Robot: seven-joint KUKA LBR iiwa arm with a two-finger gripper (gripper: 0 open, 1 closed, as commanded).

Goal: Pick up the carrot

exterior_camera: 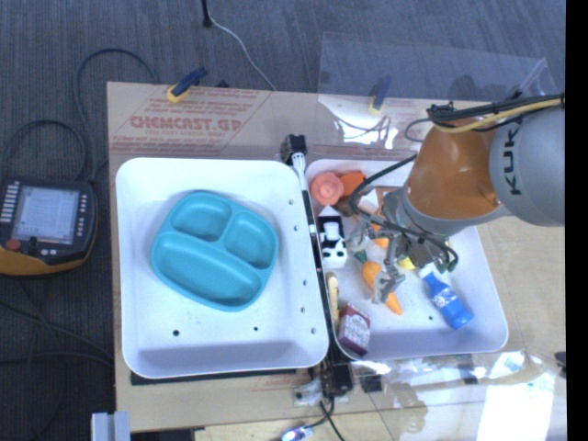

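The carrot (390,298) is a small orange piece lying in the right bin (485,334), near its middle. My gripper (390,266) hangs down from the orange-banded wrist directly over the carrot's upper end and looks to be touching or nearly touching it. The arm's body hides the bin area behind the gripper. From this angle I cannot make out whether anything is gripped.
A blue bottle (448,302) lies just right of the carrot. A black-and-white toy (333,247), a salmon round item (326,187) and a maroon packet (354,328) crowd the right bin's left side. The left bin (138,338) holds a blue divided plate (216,247).
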